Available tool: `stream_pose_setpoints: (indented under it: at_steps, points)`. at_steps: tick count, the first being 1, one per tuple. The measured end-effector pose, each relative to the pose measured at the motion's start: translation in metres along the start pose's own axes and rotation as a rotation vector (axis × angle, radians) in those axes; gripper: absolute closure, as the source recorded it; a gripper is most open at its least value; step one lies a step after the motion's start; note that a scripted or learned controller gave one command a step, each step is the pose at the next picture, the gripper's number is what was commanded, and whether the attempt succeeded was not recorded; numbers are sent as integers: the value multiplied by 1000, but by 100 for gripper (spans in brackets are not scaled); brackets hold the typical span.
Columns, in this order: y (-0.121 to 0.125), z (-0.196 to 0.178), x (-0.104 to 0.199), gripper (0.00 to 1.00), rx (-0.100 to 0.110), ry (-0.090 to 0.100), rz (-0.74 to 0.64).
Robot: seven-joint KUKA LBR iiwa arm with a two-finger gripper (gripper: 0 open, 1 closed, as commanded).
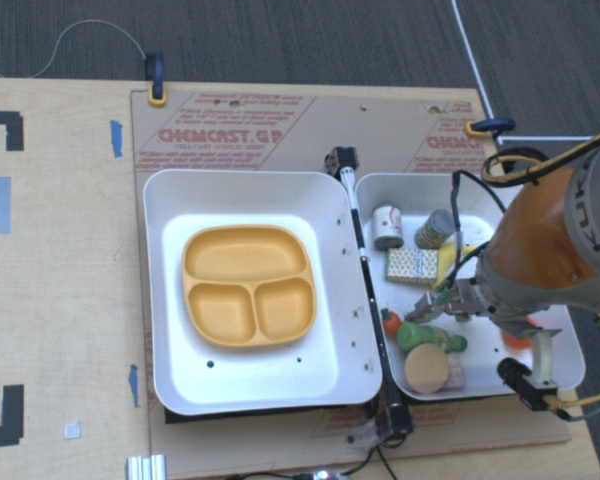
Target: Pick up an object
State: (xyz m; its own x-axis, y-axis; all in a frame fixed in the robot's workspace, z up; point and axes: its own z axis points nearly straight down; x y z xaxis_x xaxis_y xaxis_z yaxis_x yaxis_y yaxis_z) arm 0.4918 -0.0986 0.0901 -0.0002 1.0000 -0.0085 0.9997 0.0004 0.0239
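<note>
- I reached in from the right, my grey arm with its orange band bent low over the right bin.
- My jaws hung over that bin's middle; whether they were open or shut, I could not tell.
- Just below my jaws lay a green, rounded, plastic-looking piece and a tan disc, near the bin's front wall.
- Toward the bin's back wall sat a small white cylinder, a dull metal can and a flat patterned packet.
- Left of the right bin, the left bin held a smooth yellow three-compartment tray.
- Both bins rested on a printed cardboard sheet on the desk.
</note>
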Motion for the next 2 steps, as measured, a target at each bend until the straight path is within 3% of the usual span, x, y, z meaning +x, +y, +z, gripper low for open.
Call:
stream_pose_setpoints:
  at_steps: [1,2]
  points:
    - [1,-11,-5,100,-6,-9,5]
    - [-9,-95,63,100,23,9,-1]
